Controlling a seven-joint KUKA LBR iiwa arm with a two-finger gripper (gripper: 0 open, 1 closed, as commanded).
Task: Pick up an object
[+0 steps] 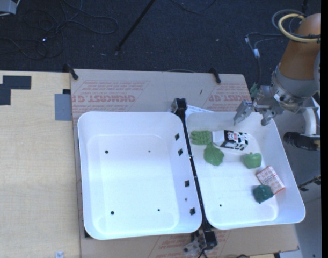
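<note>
claw: gripper w/ fingers spread wide, nothing betw them, touching nothing; hangs over far rim of right bin.
surface: two white bins on cardboard sheet, left bin well off to claw's left; dark floor w/ cables behind.
objects: black-white carton just below claw; green lumps below-left; green block below; red-white box & dark-green piece further below, nearer cam.
</note>
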